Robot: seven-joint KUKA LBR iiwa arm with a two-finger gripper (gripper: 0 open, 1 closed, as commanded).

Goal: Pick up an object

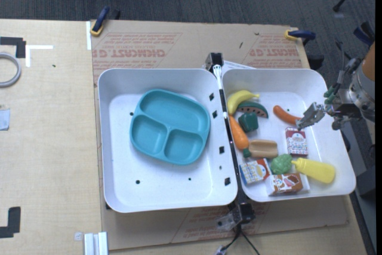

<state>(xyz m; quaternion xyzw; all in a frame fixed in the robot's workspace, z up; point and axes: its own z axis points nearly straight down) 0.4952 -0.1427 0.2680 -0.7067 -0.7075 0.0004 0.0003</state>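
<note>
A grey robot gripper (pixel 327 113) is hovering over the right bin (pixel 316 83) near its right edge, its fingers spread with nothing between them. Below it, toy food is lying scattered: a red sausage (pixel 285 114), a small red carton (pixel 296 142) and a yellow mustard bottle (pixel 314 169). A blue divided plate (pixel 170 126) is sitting in the left bin (pixel 113 146).

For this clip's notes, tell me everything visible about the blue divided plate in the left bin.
The teal-blue plastic divided plate is a rounded-square tray with a raised rim and three compartments: one large one across the far side and two smaller ones on the near side. All three look bare. It lies flat and right way up on the floor of the left shallow white bin, turned slightly askew to the bin's walls and sitting towards its upper middle. It appears to stand clear of the walls.
</note>
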